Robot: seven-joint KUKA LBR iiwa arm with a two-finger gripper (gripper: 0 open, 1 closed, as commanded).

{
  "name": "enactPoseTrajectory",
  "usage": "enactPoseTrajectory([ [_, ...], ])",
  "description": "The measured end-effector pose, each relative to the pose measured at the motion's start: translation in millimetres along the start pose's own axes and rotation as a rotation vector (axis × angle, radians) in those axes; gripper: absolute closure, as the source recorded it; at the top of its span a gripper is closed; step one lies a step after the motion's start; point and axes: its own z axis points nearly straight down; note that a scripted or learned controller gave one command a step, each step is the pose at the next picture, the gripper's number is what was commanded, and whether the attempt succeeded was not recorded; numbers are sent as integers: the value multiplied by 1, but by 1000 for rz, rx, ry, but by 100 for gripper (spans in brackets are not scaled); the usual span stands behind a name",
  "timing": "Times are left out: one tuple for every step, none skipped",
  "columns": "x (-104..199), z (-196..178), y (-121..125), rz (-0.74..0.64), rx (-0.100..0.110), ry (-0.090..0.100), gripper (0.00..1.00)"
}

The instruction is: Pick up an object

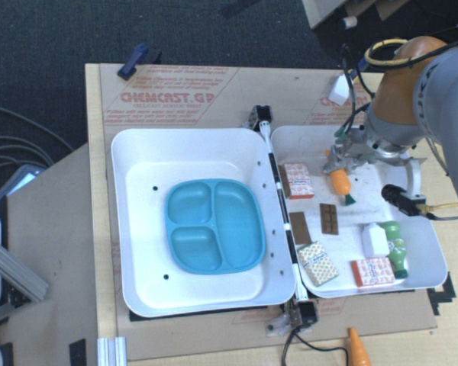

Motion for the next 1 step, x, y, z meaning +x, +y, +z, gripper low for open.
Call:
enactPoseTrajectory([
  [70, -90, -2, 0, 1, 2, 100],
])
